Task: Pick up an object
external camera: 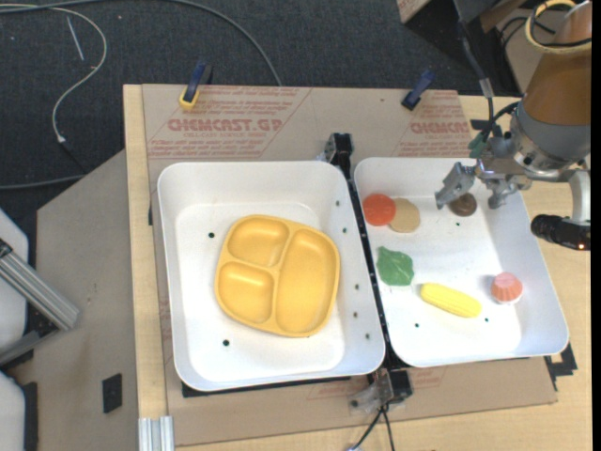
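Dark carpet, desk (141, 252) with two bins. My gripper (477, 188) hangs over far right bin (535, 289), fingers apart, holding nothing. Brown disc (464, 206) just beneath: looks light, stiff; I'd pinch across edges.

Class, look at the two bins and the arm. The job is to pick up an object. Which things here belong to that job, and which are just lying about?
Belongs to the job:
gripper
orange round piece
tan disc
brown piece
green leafy piece
yellow corn
pink cupcake
right bin

Just lying about:
yellow divided plate
left bin
blue clamps
white cable
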Robot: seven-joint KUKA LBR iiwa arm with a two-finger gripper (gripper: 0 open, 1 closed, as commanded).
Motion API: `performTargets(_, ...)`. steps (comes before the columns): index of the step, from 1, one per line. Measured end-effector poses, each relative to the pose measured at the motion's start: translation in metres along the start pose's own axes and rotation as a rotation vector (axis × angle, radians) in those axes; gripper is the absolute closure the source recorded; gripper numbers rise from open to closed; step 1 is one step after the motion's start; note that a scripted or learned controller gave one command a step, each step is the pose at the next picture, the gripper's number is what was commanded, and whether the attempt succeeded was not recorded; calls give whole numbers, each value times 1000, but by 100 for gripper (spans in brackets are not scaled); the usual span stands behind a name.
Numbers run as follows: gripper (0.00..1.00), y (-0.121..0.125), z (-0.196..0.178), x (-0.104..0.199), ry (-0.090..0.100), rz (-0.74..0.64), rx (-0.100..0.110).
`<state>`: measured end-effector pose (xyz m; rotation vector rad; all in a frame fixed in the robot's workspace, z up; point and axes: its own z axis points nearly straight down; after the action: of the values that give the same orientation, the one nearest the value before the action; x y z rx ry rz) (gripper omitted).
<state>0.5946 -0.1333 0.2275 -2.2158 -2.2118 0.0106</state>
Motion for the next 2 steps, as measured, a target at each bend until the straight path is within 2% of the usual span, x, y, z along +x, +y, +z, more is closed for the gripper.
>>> performTargets(1, 0, 2, -6, 0, -2, -2, -11)
performTargets(2, 0, -7, 52, 0, 0, -1, -4)
